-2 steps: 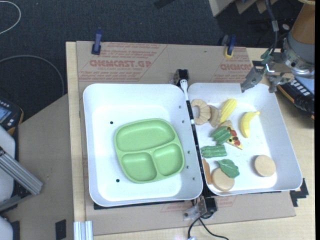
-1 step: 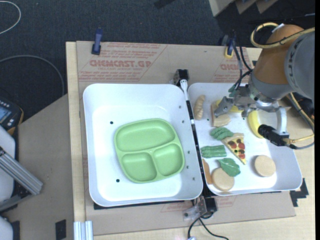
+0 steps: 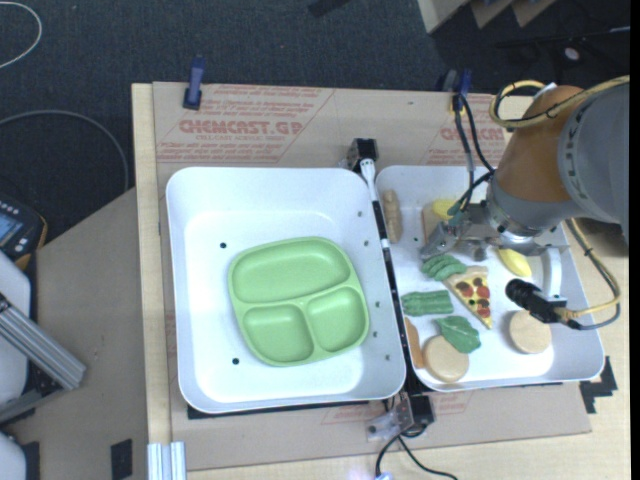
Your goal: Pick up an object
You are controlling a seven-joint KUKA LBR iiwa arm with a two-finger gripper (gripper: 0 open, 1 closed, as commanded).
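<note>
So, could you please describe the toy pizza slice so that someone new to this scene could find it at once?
Start at the right-hand white bin, the one crowded with toy food. The pizza slice lies near its middle, just below the gripper and to the right of the green pieces. It is the only yellow wedge with red dots, unlike the plain round tan pieces at the near edge.
</note>
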